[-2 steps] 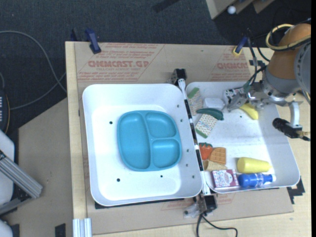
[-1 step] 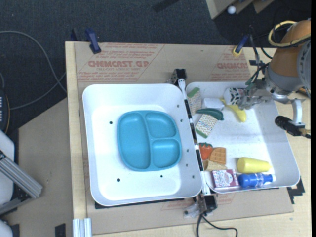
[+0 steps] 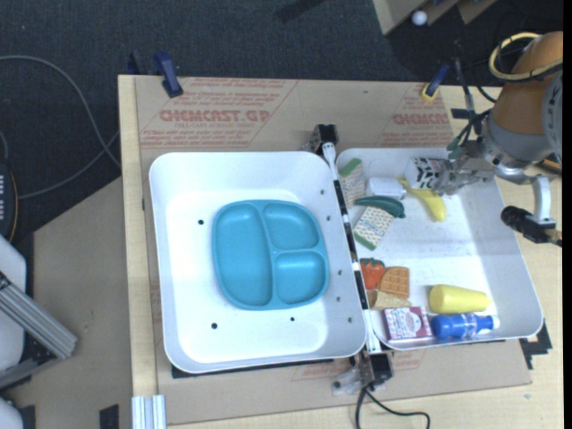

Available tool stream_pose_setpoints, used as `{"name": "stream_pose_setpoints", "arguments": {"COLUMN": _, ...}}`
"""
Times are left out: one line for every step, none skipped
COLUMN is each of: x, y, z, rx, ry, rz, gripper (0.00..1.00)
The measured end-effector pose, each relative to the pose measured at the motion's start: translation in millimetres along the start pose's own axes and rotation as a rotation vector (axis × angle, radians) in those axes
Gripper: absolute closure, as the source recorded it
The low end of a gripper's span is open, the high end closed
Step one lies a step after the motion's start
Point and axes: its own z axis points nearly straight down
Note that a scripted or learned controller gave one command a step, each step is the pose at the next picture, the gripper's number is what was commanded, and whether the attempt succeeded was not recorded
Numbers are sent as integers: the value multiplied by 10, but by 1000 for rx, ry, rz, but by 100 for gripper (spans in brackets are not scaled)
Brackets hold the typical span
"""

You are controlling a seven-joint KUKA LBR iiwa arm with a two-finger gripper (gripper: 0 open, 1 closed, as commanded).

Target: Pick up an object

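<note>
My gripper [image 3: 435,175] hangs low over the back of the right bin [image 3: 500,248], at the end of the grey and orange arm [image 3: 523,114]. It is right above the top end of a yellow banana [image 3: 433,206]; I cannot tell if it touches it. Left of the banana lie a dark green pickle [image 3: 381,206], a small white piece [image 3: 386,186] and a checkered packet [image 3: 371,228]. Near the front of the bin lie a waffle [image 3: 394,282], an orange-red piece [image 3: 372,273], a yellow bottle [image 3: 458,298], a blue bottle [image 3: 463,326] and a pink carton [image 3: 404,323].
The left bin [image 3: 179,239] holds a blue divided plate [image 3: 269,253]. A ridge with black clips [image 3: 344,231] separates the two bins. The right bin's floor is bare through its middle and right side [image 3: 483,244]. Blue clamps [image 3: 166,71] sit at the bench's back edge.
</note>
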Motion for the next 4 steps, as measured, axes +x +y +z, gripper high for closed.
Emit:
{"name": "stream_pose_setpoints", "arguments": {"x": -2, "y": 8, "z": -104, "rx": -3, "ry": -2, "rz": -1, "gripper": 100}}
{"name": "stream_pose_setpoints", "arguments": {"x": -2, "y": 8, "z": -103, "rx": -2, "ry": -2, "rz": -1, "gripper": 0}}
{"name": "stream_pose_setpoints", "arguments": {"x": 243, "y": 107, "z": 254, "rx": 30, "ry": 5, "rz": 4, "gripper": 0}}
{"name": "stream_pose_setpoints", "arguments": {"x": 237, "y": 102, "z": 159, "rx": 32, "ry": 4, "rz": 3, "gripper": 100}}
